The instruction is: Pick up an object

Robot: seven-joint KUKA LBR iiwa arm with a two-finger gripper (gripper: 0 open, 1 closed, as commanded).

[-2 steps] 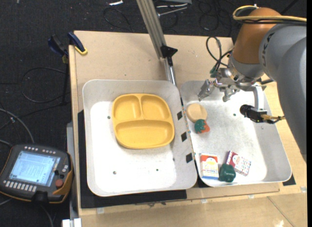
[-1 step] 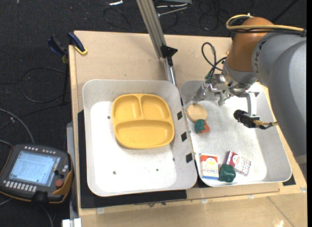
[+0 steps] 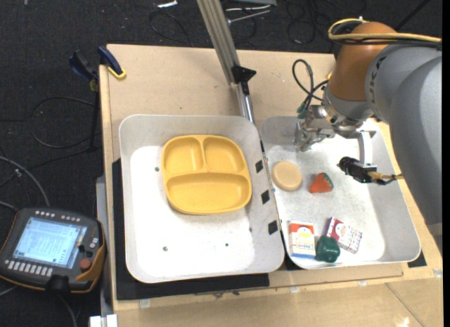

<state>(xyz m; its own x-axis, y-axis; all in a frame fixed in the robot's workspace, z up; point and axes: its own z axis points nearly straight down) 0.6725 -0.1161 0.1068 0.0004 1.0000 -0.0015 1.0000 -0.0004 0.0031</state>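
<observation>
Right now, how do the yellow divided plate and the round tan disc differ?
The yellow divided plate lies in the left bin; the round tan disc lies in the right bin. The plate is far larger and split into three compartments; the disc is small and plain. The plate is bright yellow, the disc pale tan. Both lie flat.

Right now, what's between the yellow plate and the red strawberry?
The round tan cookie lies between the yellow plate and the red strawberry, just past the bins' shared edge, in the camera view.
</observation>
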